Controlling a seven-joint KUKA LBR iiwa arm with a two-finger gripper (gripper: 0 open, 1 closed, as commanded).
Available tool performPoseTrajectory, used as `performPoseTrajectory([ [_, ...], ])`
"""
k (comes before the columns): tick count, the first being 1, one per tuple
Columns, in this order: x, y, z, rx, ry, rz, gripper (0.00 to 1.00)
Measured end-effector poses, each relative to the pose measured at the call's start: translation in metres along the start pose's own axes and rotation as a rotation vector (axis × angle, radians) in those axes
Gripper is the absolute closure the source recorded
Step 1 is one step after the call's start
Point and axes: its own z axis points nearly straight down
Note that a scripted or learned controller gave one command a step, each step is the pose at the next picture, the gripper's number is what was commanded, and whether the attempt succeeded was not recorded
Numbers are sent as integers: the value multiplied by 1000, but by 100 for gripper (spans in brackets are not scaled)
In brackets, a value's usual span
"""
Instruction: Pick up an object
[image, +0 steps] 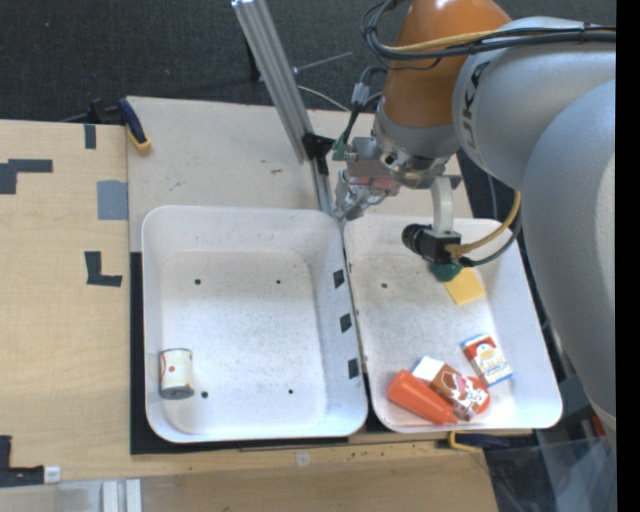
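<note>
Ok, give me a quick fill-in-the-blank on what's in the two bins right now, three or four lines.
1. The small can lies in the ____ bin as the camera sees it.
2. The marker-like object near the right bin's front edge is coloured ____.
3. The sponge-like block in the right bin is coloured ____.
4. The end effector hangs over the bins' ____ rims, where they meet.

Missing words: left; orange; yellow; far
</note>
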Motion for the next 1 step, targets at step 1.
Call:
performPoseTrajectory([
  [1, 42, 4, 10, 1, -1, 1, 100],
])
